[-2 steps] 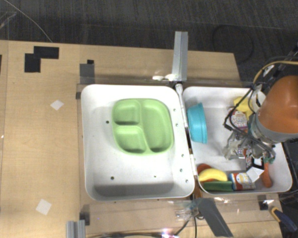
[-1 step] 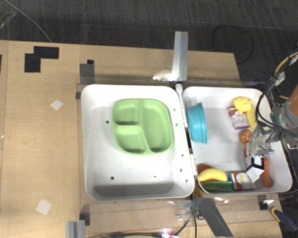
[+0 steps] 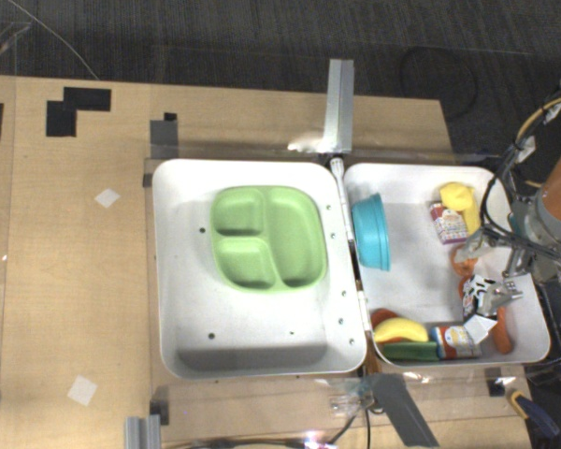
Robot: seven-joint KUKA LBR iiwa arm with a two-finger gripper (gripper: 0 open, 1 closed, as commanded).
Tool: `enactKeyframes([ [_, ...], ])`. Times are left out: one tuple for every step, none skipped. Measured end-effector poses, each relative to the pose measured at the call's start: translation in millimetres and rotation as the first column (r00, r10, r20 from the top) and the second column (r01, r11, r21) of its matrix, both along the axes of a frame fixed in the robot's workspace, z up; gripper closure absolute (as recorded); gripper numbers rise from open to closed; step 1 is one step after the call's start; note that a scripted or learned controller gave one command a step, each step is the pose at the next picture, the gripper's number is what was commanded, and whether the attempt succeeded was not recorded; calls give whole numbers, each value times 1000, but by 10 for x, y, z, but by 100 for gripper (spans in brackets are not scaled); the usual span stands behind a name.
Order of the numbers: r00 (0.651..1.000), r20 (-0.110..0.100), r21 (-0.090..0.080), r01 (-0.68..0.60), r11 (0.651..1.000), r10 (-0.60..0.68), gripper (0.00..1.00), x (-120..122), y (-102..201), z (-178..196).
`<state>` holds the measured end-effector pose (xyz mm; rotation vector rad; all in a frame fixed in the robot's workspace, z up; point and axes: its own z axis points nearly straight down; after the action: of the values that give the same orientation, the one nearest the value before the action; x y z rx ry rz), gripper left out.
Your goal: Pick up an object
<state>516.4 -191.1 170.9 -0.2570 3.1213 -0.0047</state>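
Right bin (image 3: 407,251) holds banana (image 3: 399,329); left bin (image 3: 182,279) holds green tray (image 3: 266,237).

Green divided plate (image 3: 266,237), blue bowl (image 3: 371,233), yellow banana (image 3: 399,329) — white bins (image 3: 182,344).

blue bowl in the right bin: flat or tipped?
Tipped. The blue bowl stands on edge, leaning against the right bin's left wall, showing a narrow profile.

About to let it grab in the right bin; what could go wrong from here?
The gripper sits low by the bin's right wall, among crowded items, so it may hit the wall or nudge neighbours. The banana, green item and carton lie packed along the front wall, leaving little room.
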Motion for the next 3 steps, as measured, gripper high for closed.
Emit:
enactKeyframes([
  [999, 31, -9, -11, 1000, 11, 0, 60, -91, -391],
  [997, 6, 1, 81, 997, -81, 0, 324, -53, -817],
  [969, 6, 3, 247, 969, -247, 0, 277, 334, -812],
])
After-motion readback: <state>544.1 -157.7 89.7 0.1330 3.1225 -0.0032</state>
